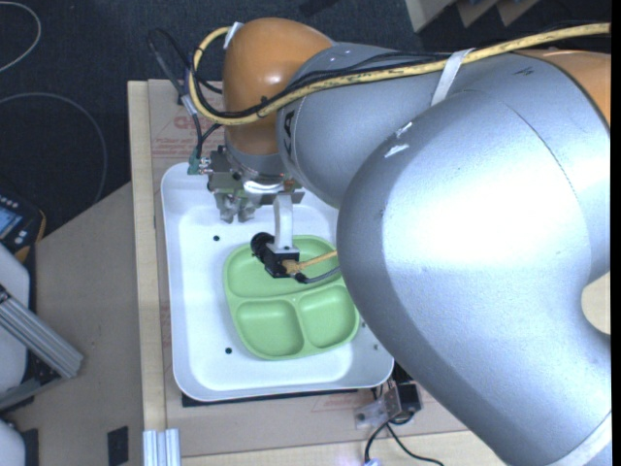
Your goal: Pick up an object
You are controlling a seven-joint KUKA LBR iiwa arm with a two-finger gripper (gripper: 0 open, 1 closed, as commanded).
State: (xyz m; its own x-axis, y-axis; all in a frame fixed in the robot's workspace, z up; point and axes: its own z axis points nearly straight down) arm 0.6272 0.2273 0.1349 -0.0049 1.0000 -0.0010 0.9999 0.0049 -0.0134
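1. While lying flat in the white bin, the green 3-compartment tray is sitting toward the bin's right, its right edge going under the grey arm
2. Gripper is hanging just beyond tray's far-left corner, over bare bin floor; open vs closed: can't tell

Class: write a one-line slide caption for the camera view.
Gripper over a white bin, beside the green divided tray lying in it.
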